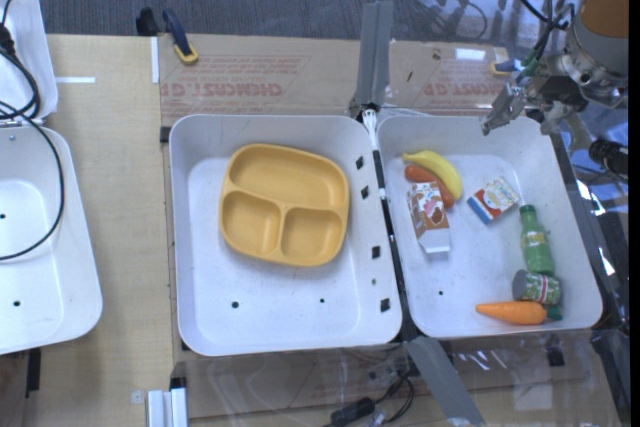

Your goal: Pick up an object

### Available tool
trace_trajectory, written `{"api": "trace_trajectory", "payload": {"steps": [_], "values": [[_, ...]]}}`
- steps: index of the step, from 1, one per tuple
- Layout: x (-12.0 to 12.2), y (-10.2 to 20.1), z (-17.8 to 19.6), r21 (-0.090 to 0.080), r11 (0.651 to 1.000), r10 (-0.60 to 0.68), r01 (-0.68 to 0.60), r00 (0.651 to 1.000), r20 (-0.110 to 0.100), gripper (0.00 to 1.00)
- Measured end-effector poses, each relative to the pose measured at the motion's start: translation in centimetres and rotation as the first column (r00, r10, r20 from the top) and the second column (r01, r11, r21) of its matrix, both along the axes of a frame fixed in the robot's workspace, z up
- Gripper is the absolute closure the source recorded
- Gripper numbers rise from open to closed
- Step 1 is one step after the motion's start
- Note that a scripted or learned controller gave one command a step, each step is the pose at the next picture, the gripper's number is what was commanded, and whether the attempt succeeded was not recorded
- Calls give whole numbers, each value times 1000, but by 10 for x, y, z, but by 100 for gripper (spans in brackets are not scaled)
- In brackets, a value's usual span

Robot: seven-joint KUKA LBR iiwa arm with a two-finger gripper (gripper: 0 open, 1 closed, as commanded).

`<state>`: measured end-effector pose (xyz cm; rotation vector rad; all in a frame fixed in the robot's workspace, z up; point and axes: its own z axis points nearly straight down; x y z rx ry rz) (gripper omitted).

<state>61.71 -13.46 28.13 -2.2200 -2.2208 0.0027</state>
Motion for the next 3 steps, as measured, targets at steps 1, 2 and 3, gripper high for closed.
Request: {"api": "trace_trajectory", "payload": {"steps": [1,2,3], "values": [[-5,39,-165,-1,972,-235,235,972,-2,0],[-5,37,-156,-2,971,-239,239,971,-1,100],[41,54,-79,-2,963,-269,269,963,2,100]]}}
